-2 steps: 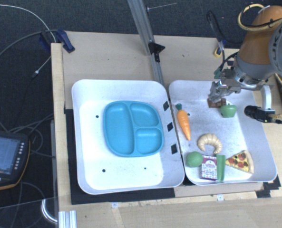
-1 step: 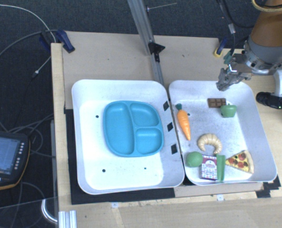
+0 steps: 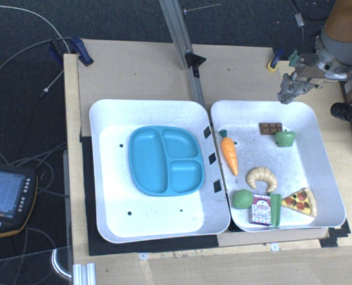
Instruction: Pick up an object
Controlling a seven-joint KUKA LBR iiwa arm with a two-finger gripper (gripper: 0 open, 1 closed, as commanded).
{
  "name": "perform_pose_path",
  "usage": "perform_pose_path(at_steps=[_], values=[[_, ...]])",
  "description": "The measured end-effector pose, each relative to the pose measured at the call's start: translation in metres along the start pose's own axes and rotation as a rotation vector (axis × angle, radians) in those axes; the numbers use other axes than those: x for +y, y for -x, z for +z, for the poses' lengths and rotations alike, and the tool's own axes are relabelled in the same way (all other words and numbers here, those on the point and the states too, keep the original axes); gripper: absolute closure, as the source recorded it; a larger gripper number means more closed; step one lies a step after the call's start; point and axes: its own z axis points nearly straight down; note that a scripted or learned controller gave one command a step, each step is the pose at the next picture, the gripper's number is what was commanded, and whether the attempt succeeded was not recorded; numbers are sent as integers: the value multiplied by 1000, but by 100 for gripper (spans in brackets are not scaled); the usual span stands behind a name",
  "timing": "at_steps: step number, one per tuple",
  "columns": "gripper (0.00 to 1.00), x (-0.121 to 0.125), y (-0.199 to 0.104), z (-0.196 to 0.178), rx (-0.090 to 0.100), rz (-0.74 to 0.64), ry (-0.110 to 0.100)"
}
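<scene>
1. Two white bins: the left bin (image 3: 104, 177) holds one blue divided plate (image 3: 165, 160).
2. The right bin (image 3: 318, 135) holds seven things: one carrot (image 3: 229, 154), one chocolate bar (image 3: 270, 127), one green pepper (image 3: 285, 138), one croissant (image 3: 263, 177), one lime (image 3: 242, 199), one pizza slice (image 3: 300, 202) and one small carton (image 3: 261, 210), its print too small to read.
3. The gripper (image 3: 289, 94) hangs above that bin's far rim, apparently holding nothing; whether its jaws are spread I cannot tell.

Grey arm (image 3: 336, 51), orange band (image 3: 345, 16)
</scene>
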Motion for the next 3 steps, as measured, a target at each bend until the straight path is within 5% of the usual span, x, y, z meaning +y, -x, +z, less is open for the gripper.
perform_pose_path(at_steps=[3], values=[[100, 13, -171, 13, 4, -5, -6]])
